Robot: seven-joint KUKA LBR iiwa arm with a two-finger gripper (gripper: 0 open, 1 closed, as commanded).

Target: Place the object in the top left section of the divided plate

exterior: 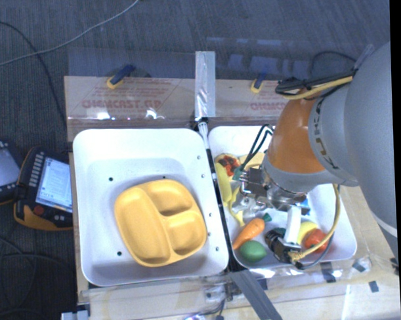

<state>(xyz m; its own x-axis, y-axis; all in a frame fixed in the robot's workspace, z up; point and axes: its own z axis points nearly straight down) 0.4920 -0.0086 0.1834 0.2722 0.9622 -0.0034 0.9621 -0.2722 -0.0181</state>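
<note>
one yellow divided plate (160,220) with three sections lies in the left of two white bins (95,153). the right bin (344,239) holds one carrot (248,232), one green fruit (253,251) and other toys. the gripper (251,203) hangs there; its grip cannot be told.

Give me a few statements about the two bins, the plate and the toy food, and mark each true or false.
1. The yellow divided plastic plate lies in the left white bin. True.
2. The orange toy carrot lies on the plate. False: it lies in the right white bin.
3. A green round toy sits next to the carrot. True.
4. The plate holds food. False: its sections are bare.
5. The grey arm reaches over the left bin. False: over the right.
</note>
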